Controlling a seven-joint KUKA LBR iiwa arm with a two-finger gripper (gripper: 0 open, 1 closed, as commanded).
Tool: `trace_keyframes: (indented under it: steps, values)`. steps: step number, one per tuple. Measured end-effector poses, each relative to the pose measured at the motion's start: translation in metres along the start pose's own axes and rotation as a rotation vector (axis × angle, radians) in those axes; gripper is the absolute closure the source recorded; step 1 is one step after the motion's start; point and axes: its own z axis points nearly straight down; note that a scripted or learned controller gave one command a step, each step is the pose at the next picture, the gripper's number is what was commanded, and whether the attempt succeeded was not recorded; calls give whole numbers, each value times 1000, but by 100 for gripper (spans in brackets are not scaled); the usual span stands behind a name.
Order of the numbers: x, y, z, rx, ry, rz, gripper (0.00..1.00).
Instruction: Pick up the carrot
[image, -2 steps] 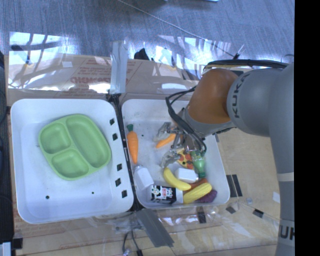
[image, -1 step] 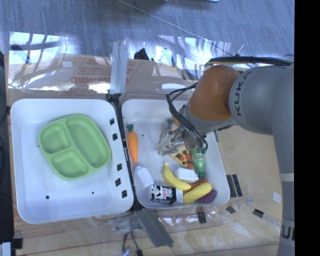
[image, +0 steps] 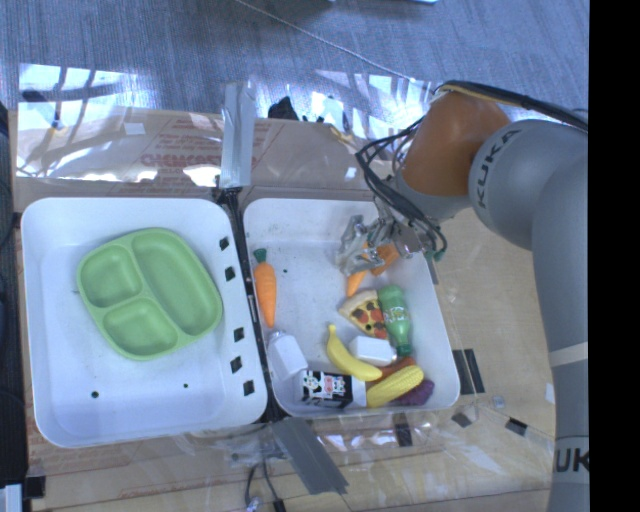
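"KUKA" reads on the grey arm (image: 530, 190); gripper (image: 365, 245) grip unclear, over the right bin (image: 300, 215), the carrot (image: 265, 290) apart.

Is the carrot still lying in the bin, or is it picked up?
Lying in the bin. The carrot rests flat along the right bin's left wall, apart from the end effector.

light: bright, even, from above | glare: white streaks on the plastic sheet (image: 330, 105) behind my bins | shadows: faint | focus: slightly soft, grainy
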Motion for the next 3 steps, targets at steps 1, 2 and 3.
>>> trace_keyframes:
  steps: [1,2,3]
  values:
    - [0,0,0,-1,-1,0,0]
    - [67,16,0,-2,2,-57,0]
    - [65,17,-11,-1,-2,-61,100]
